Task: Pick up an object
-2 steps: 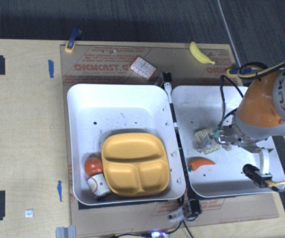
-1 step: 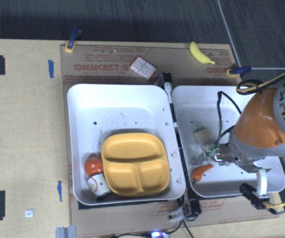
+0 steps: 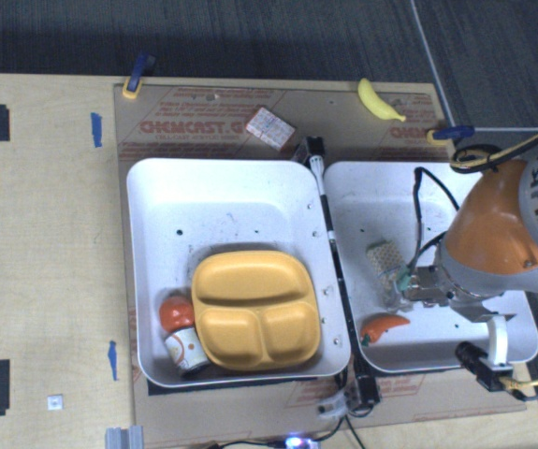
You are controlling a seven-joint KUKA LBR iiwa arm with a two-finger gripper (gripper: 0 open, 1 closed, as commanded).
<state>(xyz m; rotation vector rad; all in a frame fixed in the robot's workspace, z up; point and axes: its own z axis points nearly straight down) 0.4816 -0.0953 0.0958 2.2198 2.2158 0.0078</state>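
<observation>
Two white bins sit side by side on a cardboard sheet [image 3: 278, 110] laid over the bench. The left bin [image 3: 156, 213] holds the biggest thing here, a yellow divided tray [image 3: 253, 307] lying upside down toward its near side. Tucked against the tray's left edge are a red-orange ball [image 3: 176, 312] and, just nearer, a small white-and-orange cup [image 3: 186, 348] on its side.

The arm [image 3: 507, 223] reaches over the right bin [image 3: 381, 185] from the right, its orange band above the wrist. The gripper [image 3: 404, 286] hangs low in the middle of that bin, pointing left. Just beside it on the far side lies a small grey mesh piece [image 3: 382, 253], and close on the near side, against the bin's near wall, an orange carrot-like toy [image 3: 385, 325]. Nothing can be seen between the jaws, and whether they are spread or closed I cannot tell.

On the cardboard beyond the bins lie a small patterned box [image 3: 269, 126] and a yellow banana [image 3: 379, 101].

This looks like the approach step, with the grab not yet made. The next move probably calls for settling over either the mesh piece or the orange toy, dropping squarely, then closing and lifting
</observation>
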